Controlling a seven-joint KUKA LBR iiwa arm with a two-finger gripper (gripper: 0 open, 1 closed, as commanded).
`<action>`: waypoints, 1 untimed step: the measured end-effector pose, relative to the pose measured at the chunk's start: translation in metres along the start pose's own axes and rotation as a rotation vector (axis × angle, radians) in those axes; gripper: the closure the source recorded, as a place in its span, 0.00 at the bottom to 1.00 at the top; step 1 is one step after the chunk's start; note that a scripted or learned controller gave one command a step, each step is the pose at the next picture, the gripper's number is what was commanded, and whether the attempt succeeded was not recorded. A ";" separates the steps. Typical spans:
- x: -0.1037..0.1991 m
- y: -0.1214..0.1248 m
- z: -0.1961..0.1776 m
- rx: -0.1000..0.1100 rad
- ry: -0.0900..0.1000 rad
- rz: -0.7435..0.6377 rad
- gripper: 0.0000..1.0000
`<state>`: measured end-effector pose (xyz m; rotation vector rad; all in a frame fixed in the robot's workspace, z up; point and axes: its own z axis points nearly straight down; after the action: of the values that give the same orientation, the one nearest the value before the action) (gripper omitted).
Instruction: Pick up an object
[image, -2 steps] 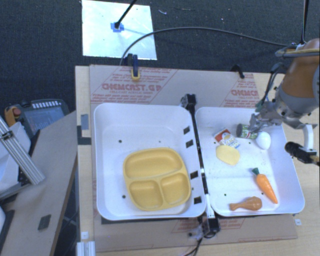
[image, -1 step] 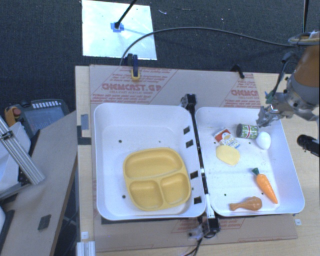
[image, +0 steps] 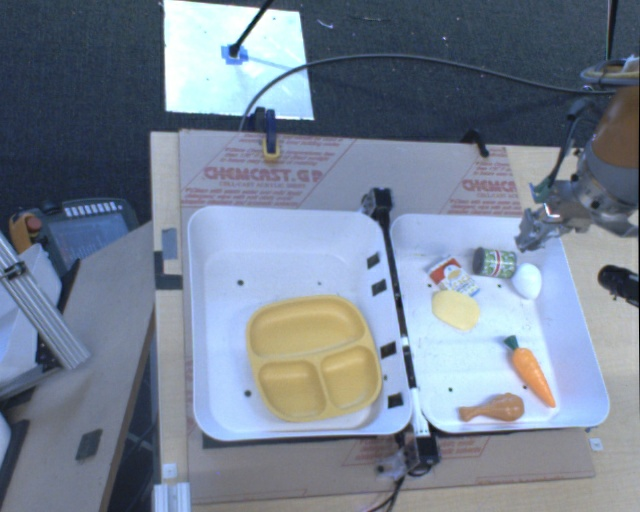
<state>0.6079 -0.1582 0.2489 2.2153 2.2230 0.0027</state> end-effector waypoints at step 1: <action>0.063 -0.009 0.002 0.002 0.003 -0.006 1.00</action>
<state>0.5984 -0.0951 0.2463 2.2111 2.2322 0.0029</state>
